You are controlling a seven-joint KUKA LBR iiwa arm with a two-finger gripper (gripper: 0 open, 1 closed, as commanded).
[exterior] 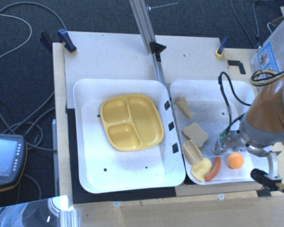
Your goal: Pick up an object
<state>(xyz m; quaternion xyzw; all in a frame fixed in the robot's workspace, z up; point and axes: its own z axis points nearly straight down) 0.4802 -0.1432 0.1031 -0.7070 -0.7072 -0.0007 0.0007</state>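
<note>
Spanning pale bench (109,56), two white bins (85,126), dark carpet (23,51)

a pale bench (109,51) bears two shallow white bins, left (85,126) and right (203,91), touching.

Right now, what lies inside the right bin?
The right bin holds a bread slice, hot dog bun, sausage, orange; the arm covers its right part.

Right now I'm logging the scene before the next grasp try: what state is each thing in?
yellow plate: flat in the left bin, compartments bare
left bin: holds the plate
right bin: holds the food
bread slice: lying flat
sausage: lying against the bin's near wall
orange: loose beside the tool
tool: low among the food
</note>
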